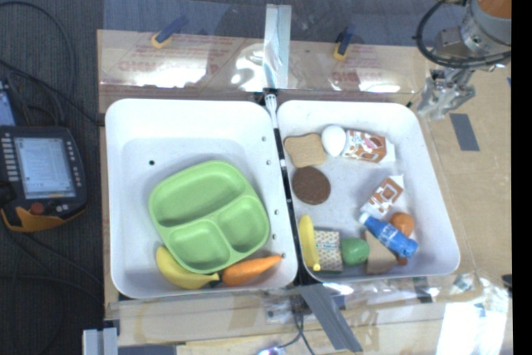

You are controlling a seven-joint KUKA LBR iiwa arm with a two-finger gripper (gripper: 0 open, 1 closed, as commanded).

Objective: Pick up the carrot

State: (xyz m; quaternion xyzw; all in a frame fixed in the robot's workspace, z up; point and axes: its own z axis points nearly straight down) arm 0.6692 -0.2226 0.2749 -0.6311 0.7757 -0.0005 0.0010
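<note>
Carrot: I see the carrot (251, 268) in the left bin (125, 179), at its near edge, close to the near-right corner by the wall shared with the right bin (436, 204).
Carrot's neighbours: it lies just beside the plate (208, 214), at that green plate's near rim, and seems to touch the banana (184, 273) at its blunt end.
Long axis: it runs roughly left to right in the view, tilted a little, with the thin tip pointing right toward the shared wall.
Claw: my claw (443, 96) hangs at the upper right, outside the bins, just past the far right corner of the right bin and over the tabletop (482, 204).
Claw state: I cannot tell how it stands from here; it is small and blurred against the cables, and I see nothing held in it.
Key relation: the carrot lies well apart from the claw, diagonally across, down and to the left in the view, on the other side of the right bin and its clutter.
Next move, my judgement: I would carry the claw over the right bin and the wall, then turn it to close across the carrot's width.
Risk: the plate rim, banana and bin wall crowd the carrot, so finger room looks tight.
</note>
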